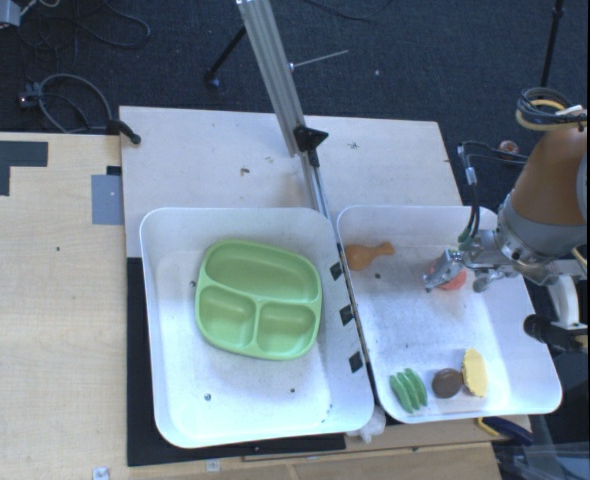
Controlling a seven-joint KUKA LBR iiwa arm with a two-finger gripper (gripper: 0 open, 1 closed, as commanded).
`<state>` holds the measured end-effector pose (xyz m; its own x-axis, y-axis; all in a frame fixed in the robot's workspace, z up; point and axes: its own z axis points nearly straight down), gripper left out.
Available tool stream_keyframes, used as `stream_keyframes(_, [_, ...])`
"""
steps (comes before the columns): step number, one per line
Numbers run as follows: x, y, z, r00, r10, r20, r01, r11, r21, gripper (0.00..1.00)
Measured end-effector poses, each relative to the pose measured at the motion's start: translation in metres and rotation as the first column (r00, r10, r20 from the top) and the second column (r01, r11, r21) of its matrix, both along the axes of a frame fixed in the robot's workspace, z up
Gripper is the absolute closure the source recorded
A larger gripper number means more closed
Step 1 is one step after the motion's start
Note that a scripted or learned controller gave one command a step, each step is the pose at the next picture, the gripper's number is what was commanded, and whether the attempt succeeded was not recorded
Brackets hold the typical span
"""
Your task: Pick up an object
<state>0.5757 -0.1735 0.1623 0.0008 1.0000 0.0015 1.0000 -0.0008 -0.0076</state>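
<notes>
My gripper (457, 271) hangs over the right bin (415, 318), near its far right side, just above a small red-orange object (455, 281) that peeks out below the metal fingers. An orange drumstick-shaped piece (368, 255) lies at the bin's far left. Along the near edge sit a green ridged item (408, 389), a dark brown round piece (446, 382) and a yellow piece (474, 372). Whether the red-orange object sits between the fingers is hidden by the gripper body.
The left bin (175, 388) holds a green divided plate (259, 299). A slanted metal rail (280, 78) runs from the back down to the divider between the bins. The arm (550, 183) enters from the right.
</notes>
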Motion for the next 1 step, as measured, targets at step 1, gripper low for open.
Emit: stream_keyframes(1, [0.0045,0.0071,-0.0493,1.0,0.002,0.0,-0.002,1.0,0.001,0.0])
